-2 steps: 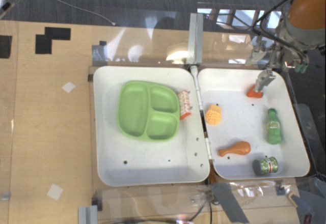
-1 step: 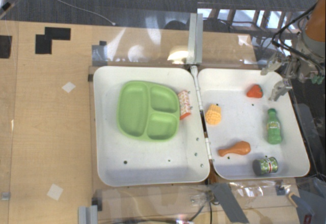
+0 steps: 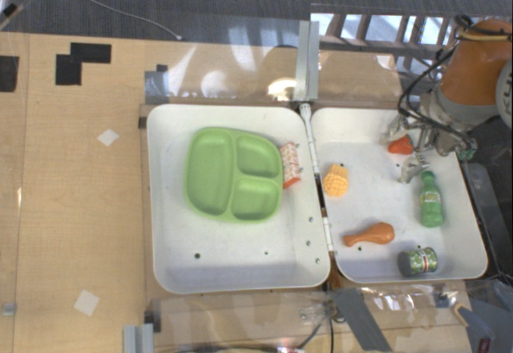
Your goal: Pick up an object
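Hovering over the right bin (image 3: 473,263), the gripper (image 3: 410,152) is seen with fingers spread; a small red object (image 3: 400,146) lies between them, though a hold cannot be told.

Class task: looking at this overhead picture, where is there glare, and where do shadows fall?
Camera view: bright glare sits on the clear panel behind the bins; a soft shadow darkens the left bin's near edge; the tray is evenly lit; the claw looks slightly blurred.
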Robot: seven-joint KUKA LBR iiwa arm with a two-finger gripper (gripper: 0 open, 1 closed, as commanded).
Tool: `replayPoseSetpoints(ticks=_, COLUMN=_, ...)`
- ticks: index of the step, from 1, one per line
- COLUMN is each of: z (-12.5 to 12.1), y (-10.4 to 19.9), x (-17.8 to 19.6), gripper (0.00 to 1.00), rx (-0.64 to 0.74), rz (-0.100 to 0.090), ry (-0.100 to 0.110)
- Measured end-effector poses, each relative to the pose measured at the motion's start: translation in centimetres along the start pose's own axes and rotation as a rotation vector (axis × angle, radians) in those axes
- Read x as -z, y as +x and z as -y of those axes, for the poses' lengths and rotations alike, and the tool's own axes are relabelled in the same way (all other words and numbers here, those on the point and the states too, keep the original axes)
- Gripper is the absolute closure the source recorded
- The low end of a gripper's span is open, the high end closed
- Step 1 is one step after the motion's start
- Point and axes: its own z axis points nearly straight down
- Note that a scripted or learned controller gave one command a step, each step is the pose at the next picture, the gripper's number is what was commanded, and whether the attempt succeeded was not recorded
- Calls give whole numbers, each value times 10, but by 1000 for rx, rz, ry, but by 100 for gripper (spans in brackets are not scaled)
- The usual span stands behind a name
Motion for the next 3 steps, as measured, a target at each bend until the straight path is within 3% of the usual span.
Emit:
replayPoseSetpoints(ticks=1, z=-1, y=-4, x=15, gripper=100, rx=6, rz=11, ry=5)
replayPoseSetpoints(ticks=2, z=-28, y=-7, x=65, gripper=100, rx=-317, rz=1, ry=0)
replayPoseSetpoints(ticks=3, z=-50, y=23, x=0, gripper=100, rx=-621, rz=0, ry=0)
